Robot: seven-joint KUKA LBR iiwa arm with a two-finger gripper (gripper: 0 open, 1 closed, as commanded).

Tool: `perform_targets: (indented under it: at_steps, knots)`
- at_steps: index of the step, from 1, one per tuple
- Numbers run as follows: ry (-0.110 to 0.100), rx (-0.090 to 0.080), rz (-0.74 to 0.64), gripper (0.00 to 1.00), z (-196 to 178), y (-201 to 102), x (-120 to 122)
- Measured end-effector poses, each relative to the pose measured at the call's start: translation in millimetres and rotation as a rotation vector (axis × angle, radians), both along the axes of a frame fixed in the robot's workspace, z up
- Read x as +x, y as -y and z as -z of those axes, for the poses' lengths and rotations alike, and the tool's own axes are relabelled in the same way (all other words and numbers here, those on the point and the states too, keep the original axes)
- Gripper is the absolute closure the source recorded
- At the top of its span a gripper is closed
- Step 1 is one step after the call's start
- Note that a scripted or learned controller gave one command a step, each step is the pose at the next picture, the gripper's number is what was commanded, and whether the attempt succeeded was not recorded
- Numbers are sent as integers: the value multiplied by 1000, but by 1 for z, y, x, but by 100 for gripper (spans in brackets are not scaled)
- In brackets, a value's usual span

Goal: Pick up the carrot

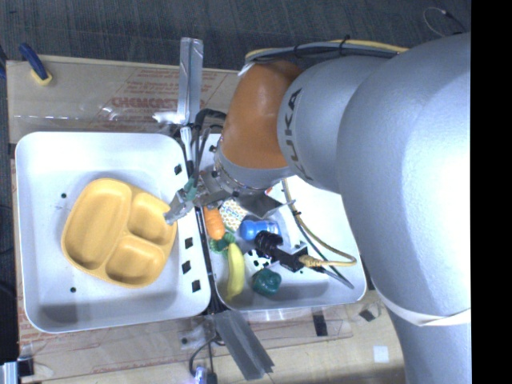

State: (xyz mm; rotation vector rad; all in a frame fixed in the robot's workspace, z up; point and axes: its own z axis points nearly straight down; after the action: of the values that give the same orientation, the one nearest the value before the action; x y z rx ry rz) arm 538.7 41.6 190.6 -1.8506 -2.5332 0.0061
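Note:
The carrot (214, 222) is a short orange piece with a green end. It lies at the left side of the right bin (340, 286), close to the divider. My gripper (182, 202) hangs over the rim between the two bins, just left of and slightly above the carrot. Its tip points toward the yellow plate. Nothing shows in its grasp, and the large wrist hides most of it.
A yellow divided plate (118, 232) fills the middle of the left bin (40, 294). A banana (235, 270), a blue object (250, 229), a dark green object (266, 282) and a speckled patterned piece (232, 210) crowd around the carrot. The arm covers the right bin's upper half.

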Motion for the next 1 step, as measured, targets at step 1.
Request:
perform_targets:
  at_steps: [1]
  knots:
    - [4, 0, 60, 0, -1, 95, 16]
